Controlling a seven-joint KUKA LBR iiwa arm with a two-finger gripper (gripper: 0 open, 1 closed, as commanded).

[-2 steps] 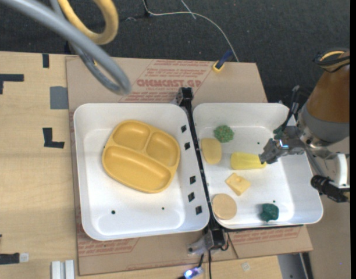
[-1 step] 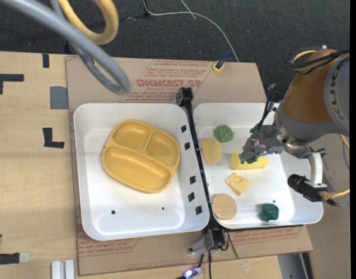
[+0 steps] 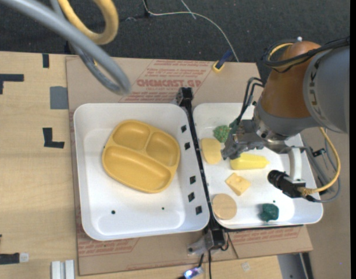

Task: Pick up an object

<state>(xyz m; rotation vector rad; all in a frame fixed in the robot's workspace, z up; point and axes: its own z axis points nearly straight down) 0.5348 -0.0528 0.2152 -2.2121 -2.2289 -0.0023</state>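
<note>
Gripper (image 3: 235, 149) low in right bin (image 3: 300, 214), over yellow bar (image 3: 249, 163), beside broccoli (image 3: 222, 133); I can't tell its opening. Cheese wedge (image 3: 238, 184) just below bar.

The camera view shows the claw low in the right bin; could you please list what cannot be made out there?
- Claw: too small and dark in the camera view to tell open from shut.
- Green piece: partly hidden by the claw; its shape is unclear.
- Yellow block: touching the claw or not, unclear.
- Right bin: far wall covered by the arm.
</note>
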